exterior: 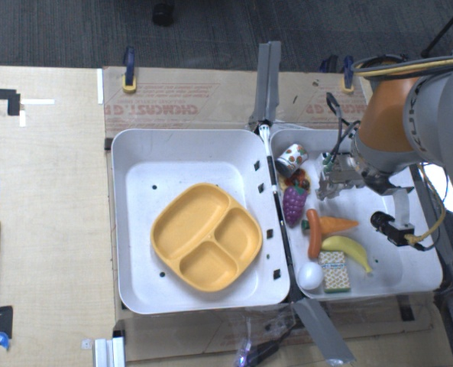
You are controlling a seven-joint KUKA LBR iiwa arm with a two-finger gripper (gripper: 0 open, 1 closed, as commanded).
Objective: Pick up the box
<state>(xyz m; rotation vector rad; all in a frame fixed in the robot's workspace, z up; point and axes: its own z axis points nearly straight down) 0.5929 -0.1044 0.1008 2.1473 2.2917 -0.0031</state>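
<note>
The box point(334, 271) is small, pale tan with a green end, and lies flat near the front of the right bin point(409, 277). It sits just below the banana point(348, 249) and to the right of a white egg point(309, 275). My gripper point(328, 187) hangs over the middle of the right bin, well behind the box and just above the carrot point(334, 224). Nothing is visibly held in it.
Purple grapes point(293, 203), a red item point(299, 180) and a patterned cup point(292, 157) crowd the right bin's left side, along with an orange-red stick point(314, 237). A yellow divided plate point(205, 238) lies in the left bin point(134, 205). A black cable part point(390, 228) hangs right of the carrot.
</note>
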